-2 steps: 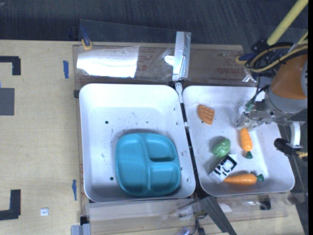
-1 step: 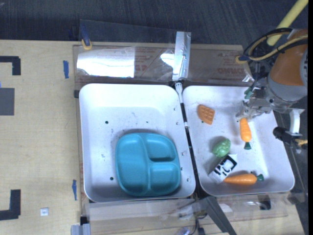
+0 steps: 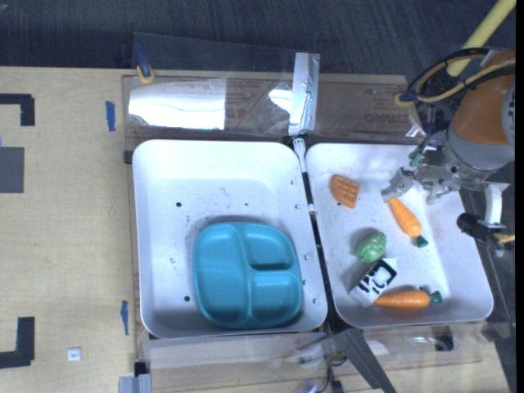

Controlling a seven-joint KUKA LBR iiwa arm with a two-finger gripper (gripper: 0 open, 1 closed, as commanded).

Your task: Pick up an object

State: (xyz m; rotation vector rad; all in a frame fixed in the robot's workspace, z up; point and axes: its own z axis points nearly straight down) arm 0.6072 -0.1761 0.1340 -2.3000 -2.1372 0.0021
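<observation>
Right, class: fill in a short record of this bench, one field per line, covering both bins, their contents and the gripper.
left bin: blue divided tray
right bin: two carrots, orange waffle piece, green broccoli, black-and-white tag
upper carrot: just below gripper
lower carrot: near front wall
gripper: above right bin's far right part, nothing seen between fingers

Robot lab, taped bench, white bins

Glossy white plastic bins sit on a matt pale wood bench; the teal tray looks smooth plastic.
</observation>
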